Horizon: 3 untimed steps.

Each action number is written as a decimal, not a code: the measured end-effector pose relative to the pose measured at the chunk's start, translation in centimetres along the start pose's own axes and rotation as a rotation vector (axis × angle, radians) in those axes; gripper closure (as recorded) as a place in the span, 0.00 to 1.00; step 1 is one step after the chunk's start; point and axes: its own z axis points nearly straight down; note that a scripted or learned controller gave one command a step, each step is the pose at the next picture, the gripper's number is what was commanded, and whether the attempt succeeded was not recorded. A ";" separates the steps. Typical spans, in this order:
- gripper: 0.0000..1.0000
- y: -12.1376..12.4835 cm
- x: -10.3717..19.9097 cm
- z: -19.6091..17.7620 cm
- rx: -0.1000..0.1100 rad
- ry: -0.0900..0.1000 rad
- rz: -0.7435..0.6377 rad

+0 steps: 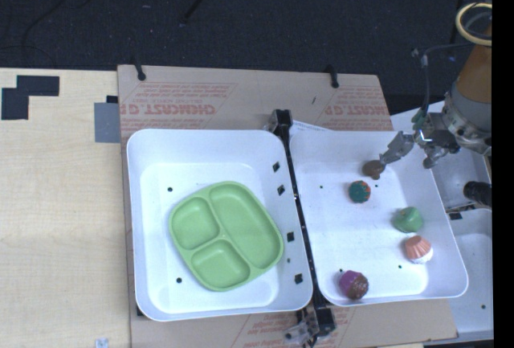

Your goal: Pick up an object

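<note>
From the camera view above the bench, two shallow white bins sit side by side on a cardboard sheet. The left bin [152,169] holds a light green divided plate [226,235] with three compartments, lying flat and turned at an angle.

The right bin [321,258] holds five small things, spread well apart. A small brown lump [373,169] lies toward the far side; just beside it and nearer the camera is a teal ball [359,192]. Along the bin's right side lie a green rounded piece [408,219] and, nearer still, an orange and white piece [417,248] (it looks like a toy cupcake, though it is too small to be sure). A magenta ball [352,284] rests near the front wall.

The arm [474,81] reaches in from the right, orange band above the wrist. The gripper [399,149] hangs over the far right corner of the right bin, one grey finger [394,150] slanting down toward the brown lump, its tip just beside it. Whether the jaws are apart or together cannot be told, and nothing is seen held between them.
</note>
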 end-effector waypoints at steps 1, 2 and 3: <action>0.00 -0.4 0.5 4.4 0.005 0.002 -0.001; 0.00 -1.2 1.4 9.6 0.006 0.003 0.000; 0.00 -1.3 1.5 14.0 0.004 0.002 0.001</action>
